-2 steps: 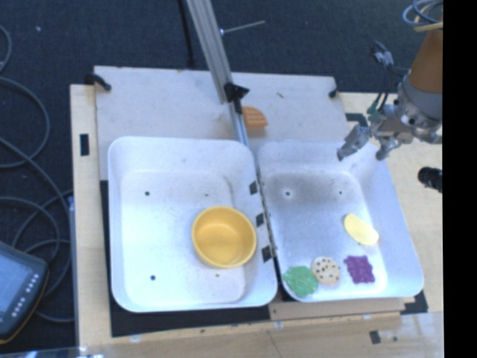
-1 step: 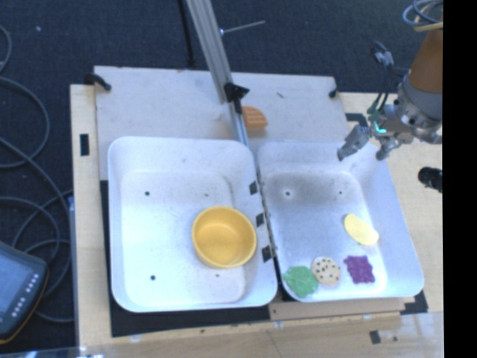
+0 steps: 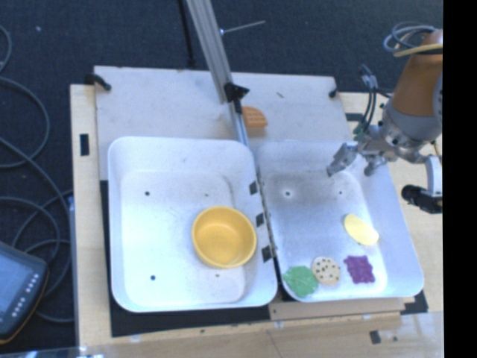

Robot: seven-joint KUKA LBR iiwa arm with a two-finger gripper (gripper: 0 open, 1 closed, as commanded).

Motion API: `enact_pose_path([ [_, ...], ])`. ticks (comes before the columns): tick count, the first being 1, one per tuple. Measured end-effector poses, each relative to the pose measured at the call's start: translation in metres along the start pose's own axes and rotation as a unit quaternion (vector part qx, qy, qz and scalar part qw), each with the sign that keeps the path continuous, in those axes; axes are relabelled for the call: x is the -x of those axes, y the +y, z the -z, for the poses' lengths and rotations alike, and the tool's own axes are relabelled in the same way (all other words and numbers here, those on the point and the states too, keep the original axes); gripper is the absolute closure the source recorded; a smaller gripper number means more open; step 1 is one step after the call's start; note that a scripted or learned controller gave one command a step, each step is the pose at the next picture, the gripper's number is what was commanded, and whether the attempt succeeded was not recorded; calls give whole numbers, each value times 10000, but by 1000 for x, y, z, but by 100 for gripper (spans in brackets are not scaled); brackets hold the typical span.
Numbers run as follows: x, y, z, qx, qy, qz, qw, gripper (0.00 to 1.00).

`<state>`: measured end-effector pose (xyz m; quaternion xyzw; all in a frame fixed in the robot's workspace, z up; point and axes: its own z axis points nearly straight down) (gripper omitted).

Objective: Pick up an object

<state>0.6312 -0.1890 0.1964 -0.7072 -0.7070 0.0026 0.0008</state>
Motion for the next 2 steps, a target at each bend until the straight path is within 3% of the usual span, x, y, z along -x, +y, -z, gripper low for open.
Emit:
enact_pose_path([
  [1,4,-1,-63,-4,1,-4,10000,0],
  [2,5,-2,-97,12,-4,-14,10000,0],
])
